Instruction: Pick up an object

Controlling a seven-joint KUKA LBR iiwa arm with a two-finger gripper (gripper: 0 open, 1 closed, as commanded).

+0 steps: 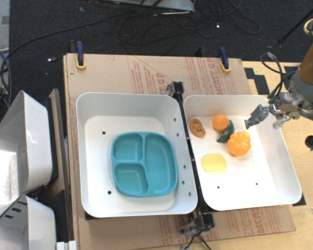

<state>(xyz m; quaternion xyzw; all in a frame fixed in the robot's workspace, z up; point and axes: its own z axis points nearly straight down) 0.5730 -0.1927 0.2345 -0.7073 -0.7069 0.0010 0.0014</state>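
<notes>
Your end effector (pixel 266 116) hovers over the right bin (pixel 281 191), fingers apart, gripping nothing. Target the orange pumpkin (pixel 239 144) mid-bin, just beside the green piece (pixel 225 133). Judge it light, rigid, smooth and ribbed; grip across its widest sides.

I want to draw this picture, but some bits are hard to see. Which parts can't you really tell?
- The pincer: small and blurry in the camera view, so open or shut can't be told.
- The dark green thing: partly tucked behind the orange pumpkin and the orange ball; its shape is unclear.
- The arm: cut off by the picture's right edge.
- The brown pretzel: too small to see details.
</notes>
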